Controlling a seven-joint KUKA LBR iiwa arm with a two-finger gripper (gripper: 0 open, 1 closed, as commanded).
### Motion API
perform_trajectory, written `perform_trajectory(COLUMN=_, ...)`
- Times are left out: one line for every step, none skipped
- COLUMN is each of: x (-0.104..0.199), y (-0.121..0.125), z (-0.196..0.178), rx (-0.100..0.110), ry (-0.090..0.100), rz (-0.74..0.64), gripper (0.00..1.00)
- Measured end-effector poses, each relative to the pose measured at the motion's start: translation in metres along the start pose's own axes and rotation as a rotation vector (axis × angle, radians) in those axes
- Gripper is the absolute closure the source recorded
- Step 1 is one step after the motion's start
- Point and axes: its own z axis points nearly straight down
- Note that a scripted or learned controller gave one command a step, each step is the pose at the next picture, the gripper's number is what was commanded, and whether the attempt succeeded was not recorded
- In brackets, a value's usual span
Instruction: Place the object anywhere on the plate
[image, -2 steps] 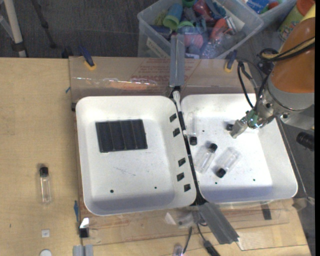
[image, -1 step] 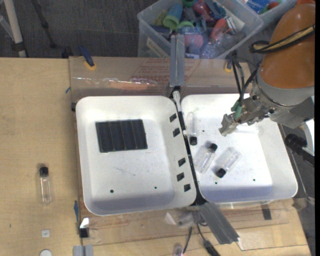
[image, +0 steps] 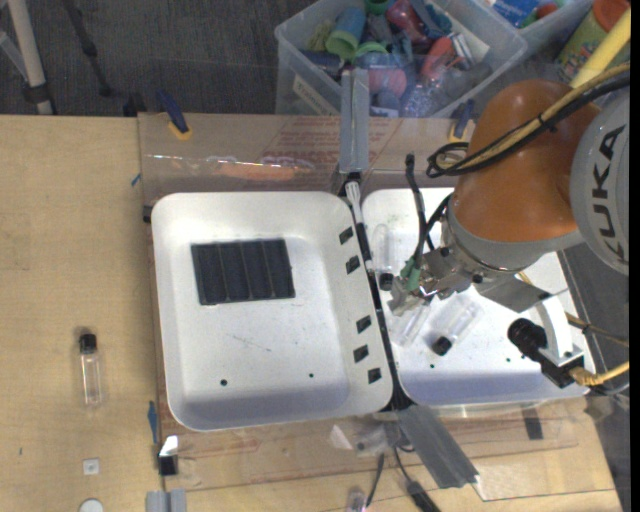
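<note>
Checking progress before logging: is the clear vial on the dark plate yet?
No. The vial lies in the right bin; the plate is in the left bin.

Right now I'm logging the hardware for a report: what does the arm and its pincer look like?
The arm is light grey with dark "KUKA" lettering and a rounded orange band above the wrist. Black and yellow cables loop over the band. The pincer is a small metallic assembly with a green part, too cluttered to describe further.
</note>
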Motion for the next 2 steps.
perform_trajectory(x=0.071, y=0.012, z=-0.020, rx=-0.002, ry=-0.001, rz=0.109, gripper=1.00)
perform_trajectory(x=0.161, y=0.044, z=0.009, rx=-0.001, ry=0.000, rz=0.113, gripper=1.00)
